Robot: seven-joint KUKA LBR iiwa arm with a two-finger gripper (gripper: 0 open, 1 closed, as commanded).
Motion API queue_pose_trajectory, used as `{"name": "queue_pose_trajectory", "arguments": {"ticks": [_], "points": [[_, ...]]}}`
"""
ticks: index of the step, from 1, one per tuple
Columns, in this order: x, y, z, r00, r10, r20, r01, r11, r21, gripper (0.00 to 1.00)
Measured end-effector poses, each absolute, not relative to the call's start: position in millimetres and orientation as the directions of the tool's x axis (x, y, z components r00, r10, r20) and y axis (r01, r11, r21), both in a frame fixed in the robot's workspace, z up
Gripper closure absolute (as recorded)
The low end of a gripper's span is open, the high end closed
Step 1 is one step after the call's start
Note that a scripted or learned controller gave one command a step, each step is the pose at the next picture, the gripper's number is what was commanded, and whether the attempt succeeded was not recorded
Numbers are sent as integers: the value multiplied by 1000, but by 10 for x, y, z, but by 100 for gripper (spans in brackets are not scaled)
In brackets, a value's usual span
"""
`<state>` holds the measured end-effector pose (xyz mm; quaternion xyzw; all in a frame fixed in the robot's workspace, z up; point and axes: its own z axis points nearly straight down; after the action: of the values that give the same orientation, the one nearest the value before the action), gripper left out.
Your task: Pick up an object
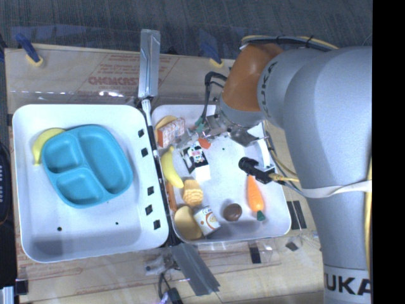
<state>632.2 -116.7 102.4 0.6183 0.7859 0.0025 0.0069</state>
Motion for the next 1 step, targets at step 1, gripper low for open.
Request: {"name": "queue_pose_trajectory", "arguments": {"ticks": [1], "points": [[5856,-1055,919,-10,1000,1,1000,10,-3,0]]}}
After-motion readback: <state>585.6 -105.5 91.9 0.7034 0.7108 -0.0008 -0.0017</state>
